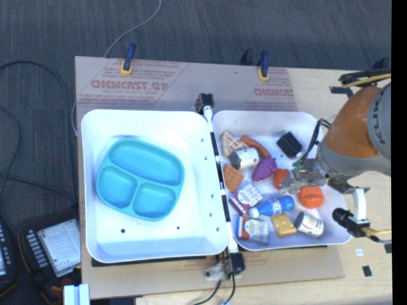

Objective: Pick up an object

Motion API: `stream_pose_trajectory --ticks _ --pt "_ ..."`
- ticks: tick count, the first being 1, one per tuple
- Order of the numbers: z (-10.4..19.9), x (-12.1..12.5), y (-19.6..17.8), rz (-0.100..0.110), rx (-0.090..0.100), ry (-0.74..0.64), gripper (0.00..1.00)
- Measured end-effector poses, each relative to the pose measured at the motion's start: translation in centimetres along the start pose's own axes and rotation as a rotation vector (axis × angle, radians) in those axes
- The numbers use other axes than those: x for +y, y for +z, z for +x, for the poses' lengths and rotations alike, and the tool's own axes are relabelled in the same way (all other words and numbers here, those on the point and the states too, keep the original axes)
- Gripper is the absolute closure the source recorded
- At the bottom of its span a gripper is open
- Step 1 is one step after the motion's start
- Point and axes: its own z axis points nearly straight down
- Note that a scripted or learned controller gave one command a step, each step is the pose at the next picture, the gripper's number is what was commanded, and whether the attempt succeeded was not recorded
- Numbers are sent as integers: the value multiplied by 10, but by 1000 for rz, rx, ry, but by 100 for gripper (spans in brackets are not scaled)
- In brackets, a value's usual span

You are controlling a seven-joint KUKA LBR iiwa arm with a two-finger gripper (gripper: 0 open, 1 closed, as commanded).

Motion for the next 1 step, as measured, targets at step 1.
stream_pose_trajectory --ticks 1 --pt "0 1 -9 1 0 -1 100"
